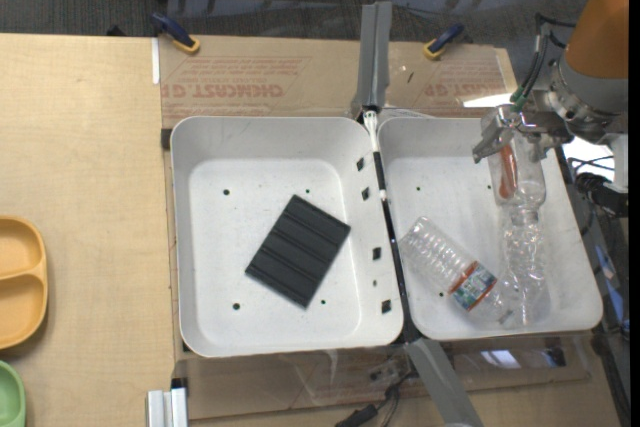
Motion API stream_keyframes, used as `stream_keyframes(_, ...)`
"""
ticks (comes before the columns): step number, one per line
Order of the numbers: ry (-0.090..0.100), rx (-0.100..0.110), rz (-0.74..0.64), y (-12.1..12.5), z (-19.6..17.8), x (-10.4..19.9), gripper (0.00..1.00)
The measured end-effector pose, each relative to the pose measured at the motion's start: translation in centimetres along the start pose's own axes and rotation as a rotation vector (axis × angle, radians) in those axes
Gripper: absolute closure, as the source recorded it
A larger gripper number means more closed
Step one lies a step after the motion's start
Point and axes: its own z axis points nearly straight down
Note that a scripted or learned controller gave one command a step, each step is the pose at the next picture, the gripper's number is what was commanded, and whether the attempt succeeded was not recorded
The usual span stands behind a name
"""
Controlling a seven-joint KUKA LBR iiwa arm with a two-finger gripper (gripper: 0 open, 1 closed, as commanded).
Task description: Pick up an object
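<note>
1. The arm [600, 25] reaches in from the right, and its gripper [512, 150] hangs over the far part of the right bin [570, 315]; whether it is spread wide or closed on anything I cannot tell from this slant.
2. Two clear plastic bottles lie in that bin: an upright-looking bottle [523, 245] right under the gripper, its top near the tool, and a crushed bottle with a label [445, 265] lying flat just beside it, towards the bin's middle.
3. A black ridged pad [298, 250] lies alone in the left bin [200, 155], well apart from the gripper.
4. By my judgement nothing is lifted yet; the grasp and the raise both remain, the nearer bottle being the likely target.
</note>
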Motion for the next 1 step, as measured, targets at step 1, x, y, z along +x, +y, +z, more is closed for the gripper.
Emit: stream_keyframes(1, -0.001, -0.006, -0.045, -4.93, 12.17, 0.15, 0.00)
